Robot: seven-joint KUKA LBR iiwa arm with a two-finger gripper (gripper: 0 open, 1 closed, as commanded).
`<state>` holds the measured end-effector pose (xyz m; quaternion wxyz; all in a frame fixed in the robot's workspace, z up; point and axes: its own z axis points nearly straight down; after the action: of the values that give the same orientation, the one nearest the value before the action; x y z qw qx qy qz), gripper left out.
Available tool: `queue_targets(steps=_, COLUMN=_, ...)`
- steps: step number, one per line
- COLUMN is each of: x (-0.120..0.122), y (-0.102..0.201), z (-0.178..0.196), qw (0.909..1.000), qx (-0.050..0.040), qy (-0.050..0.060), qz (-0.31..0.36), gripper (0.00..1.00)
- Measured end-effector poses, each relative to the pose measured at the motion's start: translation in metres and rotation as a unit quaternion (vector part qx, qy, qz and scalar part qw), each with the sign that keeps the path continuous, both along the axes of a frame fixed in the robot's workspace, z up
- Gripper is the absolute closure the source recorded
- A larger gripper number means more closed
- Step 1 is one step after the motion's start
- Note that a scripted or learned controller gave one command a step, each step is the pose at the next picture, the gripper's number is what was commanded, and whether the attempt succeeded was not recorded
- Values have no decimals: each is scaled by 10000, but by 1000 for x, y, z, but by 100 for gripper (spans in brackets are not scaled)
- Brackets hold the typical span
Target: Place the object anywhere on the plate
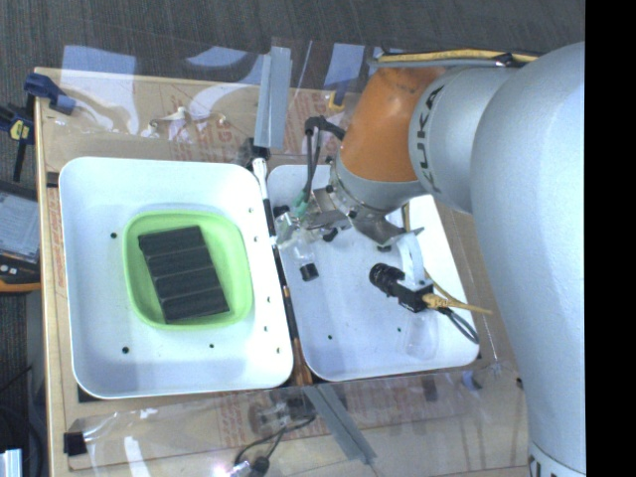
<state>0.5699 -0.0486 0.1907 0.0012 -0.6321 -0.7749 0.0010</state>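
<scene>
A black ridged block (182, 273) lies flat on the green plate (240, 266) in the left bin (89, 217), the task apparently done, while the gripper (303, 229), its grip impossible to tell, hangs at the right bin's (348, 336) ten o'clock corner.

Pale brown wooden bench top (159, 95), two shallow white plastic bins side by side on it, left bin (89, 356), right bin (358, 351), inner edges almost touching, grey metal strip (270, 97) behind them.

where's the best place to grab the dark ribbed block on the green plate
Grip the dark ribbed block across its two long edges near mid-length, coming straight down: it lies flat on the green plate, so those edges are probably the narrowest reachable span.
</scene>
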Motion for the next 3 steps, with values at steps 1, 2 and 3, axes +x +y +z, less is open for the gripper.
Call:
queue_targets(steps=1, x=0, y=0, z=0, qw=10000, qx=-1, qy=0, qz=-1, gripper=0)
queue_targets(steps=2, x=9, y=-34, z=29, qw=10000, qx=5, qy=-1, qz=-52, gripper=0)
queue_targets(steps=3, x=-1, y=28, z=32, qw=9981, qx=2, qy=21, qz=-611, gripper=0)
